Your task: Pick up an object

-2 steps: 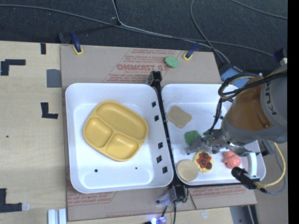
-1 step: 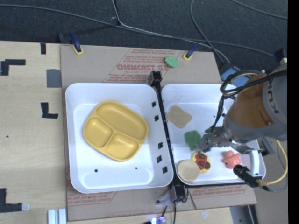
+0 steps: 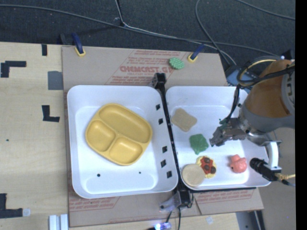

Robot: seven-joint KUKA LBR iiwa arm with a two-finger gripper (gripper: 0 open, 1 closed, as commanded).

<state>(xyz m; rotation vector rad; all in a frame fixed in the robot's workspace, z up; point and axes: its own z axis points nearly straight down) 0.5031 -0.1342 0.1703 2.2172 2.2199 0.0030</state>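
Round cookie [image 3: 193, 175]: at the right bin's [image 3: 211, 96] near rim.
Gripper [image 3: 217, 139]: just right of green block [image 3: 198, 143]; grip state unreadable.
Bench: cardboard [image 3: 129, 66] underlay.

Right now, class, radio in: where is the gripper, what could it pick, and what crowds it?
Gripper low in right bin, nothing seen held. Nearest: green block, just left of it. Tan bread slice, pizza piece, pink toy nearby.

I note a yellow tray [image 3: 119, 133] in the white left bin [image 3: 76, 128]. The right bin [image 3: 211, 97] holds a tan piece [image 3: 184, 120], a green block [image 3: 198, 143], a pink toy [image 3: 237, 164] and a red-and-yellow spotted item [image 3: 207, 166].
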